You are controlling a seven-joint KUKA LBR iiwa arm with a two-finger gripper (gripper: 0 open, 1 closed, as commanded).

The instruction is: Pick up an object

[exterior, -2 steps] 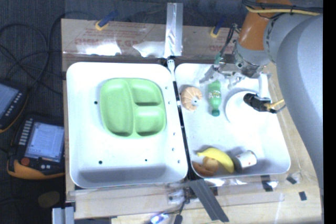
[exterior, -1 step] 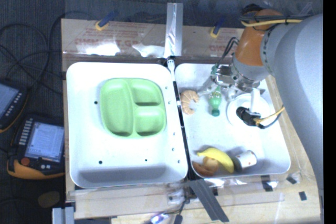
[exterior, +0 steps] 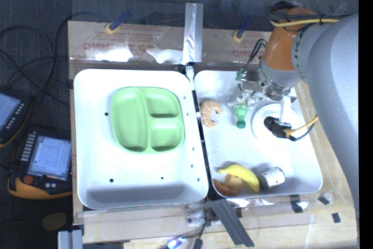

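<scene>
Bench, two white bins. Left bin (exterior: 87, 143): green tray (exterior: 147, 118). Right bin (exterior: 303, 160): gripper (exterior: 247, 99) low at far side, jaw state unclear; green bottle (exterior: 240, 116) just below; banana (exterior: 240, 176) near edge.

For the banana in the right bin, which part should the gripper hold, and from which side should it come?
Grip the banana across its middle, coming straight down from above. It lies flat near the bin's front wall, with a brown object touching its left end and a small cylinder at its right end, so probably only the curved middle leaves room for the fingers.
</scene>
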